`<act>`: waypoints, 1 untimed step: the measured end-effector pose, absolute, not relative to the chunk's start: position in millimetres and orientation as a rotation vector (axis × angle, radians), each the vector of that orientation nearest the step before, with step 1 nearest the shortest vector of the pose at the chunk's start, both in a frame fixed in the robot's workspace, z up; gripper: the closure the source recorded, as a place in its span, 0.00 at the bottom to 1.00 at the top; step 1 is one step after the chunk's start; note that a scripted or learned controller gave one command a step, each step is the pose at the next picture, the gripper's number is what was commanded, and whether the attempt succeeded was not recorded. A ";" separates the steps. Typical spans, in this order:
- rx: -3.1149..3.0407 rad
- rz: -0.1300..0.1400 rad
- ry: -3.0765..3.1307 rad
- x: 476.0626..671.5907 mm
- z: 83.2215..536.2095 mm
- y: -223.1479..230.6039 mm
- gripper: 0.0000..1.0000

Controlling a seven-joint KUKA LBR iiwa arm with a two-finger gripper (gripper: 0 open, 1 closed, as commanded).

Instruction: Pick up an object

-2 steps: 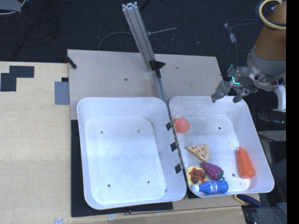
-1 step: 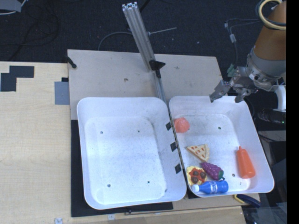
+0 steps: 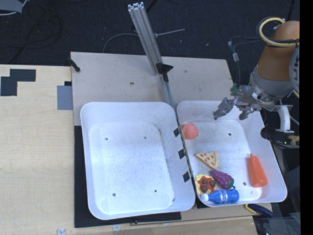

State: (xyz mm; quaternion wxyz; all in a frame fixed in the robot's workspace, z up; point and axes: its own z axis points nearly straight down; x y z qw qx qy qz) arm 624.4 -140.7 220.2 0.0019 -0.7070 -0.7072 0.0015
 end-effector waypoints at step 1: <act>-2.219 0.004 -2.219 626.5 177.0 -141.0 0.00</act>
